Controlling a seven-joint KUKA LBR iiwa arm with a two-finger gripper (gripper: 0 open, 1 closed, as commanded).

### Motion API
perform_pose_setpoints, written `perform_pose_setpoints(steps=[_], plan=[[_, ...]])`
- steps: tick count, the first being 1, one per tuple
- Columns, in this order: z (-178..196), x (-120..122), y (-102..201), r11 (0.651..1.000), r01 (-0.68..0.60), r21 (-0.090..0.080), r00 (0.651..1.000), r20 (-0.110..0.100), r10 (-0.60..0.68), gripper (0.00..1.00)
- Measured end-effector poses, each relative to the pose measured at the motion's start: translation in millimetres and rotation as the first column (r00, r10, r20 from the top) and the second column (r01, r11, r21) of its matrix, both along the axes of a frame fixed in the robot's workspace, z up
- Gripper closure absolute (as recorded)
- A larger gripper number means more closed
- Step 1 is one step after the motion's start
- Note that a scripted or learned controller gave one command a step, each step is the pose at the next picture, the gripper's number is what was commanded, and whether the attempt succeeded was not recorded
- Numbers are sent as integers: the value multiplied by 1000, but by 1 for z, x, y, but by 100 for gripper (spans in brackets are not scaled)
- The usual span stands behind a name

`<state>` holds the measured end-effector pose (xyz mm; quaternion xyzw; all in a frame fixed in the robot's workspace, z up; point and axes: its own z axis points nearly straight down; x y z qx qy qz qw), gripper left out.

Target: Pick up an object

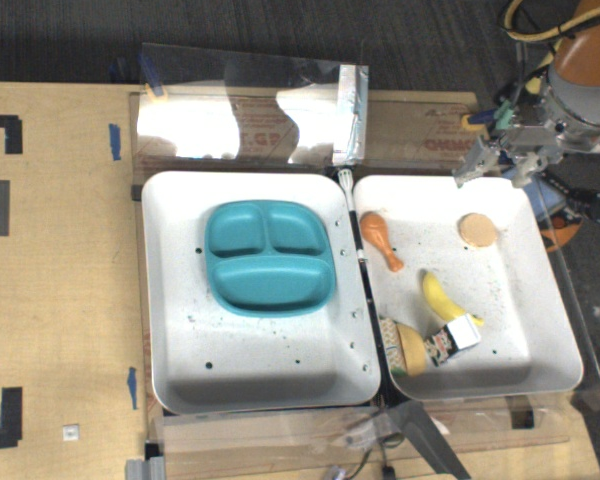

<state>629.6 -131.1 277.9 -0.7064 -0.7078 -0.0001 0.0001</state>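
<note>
The right bin (550, 298) holds an orange carrot-shaped toy (380, 240), a tan round disc (477, 230), a yellow banana (441, 299), a small printed box (456, 338) and a tan roll (410, 348). In the left bin (170, 298) lies a teal divided plate (270, 256). My gripper (497, 171) hangs over the far rim of the right bin, just beyond the tan disc. Its fingers stand apart, open, with nothing between them.
A clear plastic sheet and a cardboard strip (250, 118) stand behind the bins. The bins meet at a ridge (360, 268) close to the orange toy. Cables and the orange-banded arm (580, 63) fill the upper right. Brown bench surface (50, 268) stretches to the left.
</note>
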Motion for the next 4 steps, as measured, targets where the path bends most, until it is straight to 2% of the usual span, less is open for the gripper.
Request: perform_pose_setpoints(steps=[1,2,3,4], plan=[[11,1,1,1000,-2,0,1000,4,2,100],[11,1,1,1000,-2,-1,1000,3,2,0],[-115,-57,-6,996,-88,2,996,-10,88,0],[-190,-100,23,959,-283,-3,959,8,283,0]])
